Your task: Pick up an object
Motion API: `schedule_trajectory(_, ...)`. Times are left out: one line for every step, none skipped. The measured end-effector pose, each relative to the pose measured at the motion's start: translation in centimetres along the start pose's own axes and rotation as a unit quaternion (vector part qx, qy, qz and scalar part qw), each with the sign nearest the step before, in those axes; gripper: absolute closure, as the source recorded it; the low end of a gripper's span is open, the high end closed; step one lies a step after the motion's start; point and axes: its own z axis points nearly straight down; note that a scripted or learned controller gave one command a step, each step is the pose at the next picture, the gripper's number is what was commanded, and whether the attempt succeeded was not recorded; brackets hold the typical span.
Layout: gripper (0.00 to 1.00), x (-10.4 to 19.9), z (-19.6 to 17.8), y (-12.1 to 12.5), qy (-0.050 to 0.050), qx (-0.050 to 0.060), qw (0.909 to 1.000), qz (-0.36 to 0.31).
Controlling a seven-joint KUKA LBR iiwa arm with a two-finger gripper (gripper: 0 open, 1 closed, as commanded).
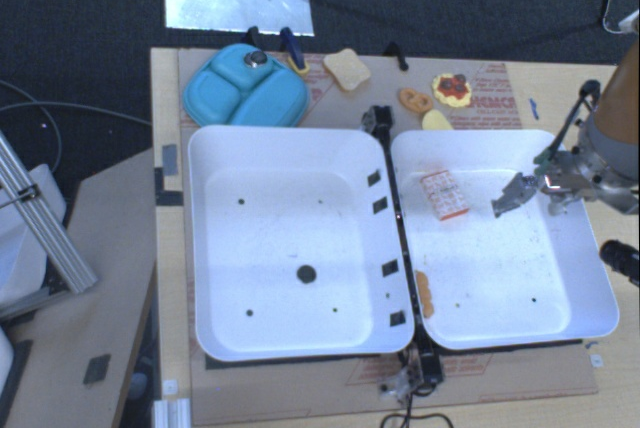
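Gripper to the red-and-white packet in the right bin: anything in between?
No. In the camera view, bare white bin floor separates the gripper from the packet in the right bin.

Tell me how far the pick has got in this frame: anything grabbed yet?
Done: the arm has reached over the right bin. In hand: nothing visible; the gripper sits above the bin floor, right of the small red-and-white packet, apart from it. Left: closing on an object and lifting it. The packet and a small tan piece by the divider lie in that bin.
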Motion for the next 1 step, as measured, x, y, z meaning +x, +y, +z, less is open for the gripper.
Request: schedule_trajectory(0.00, -5.09, 9.88, 3.28, -0.001, 0.002, 1.0000, 0.002)
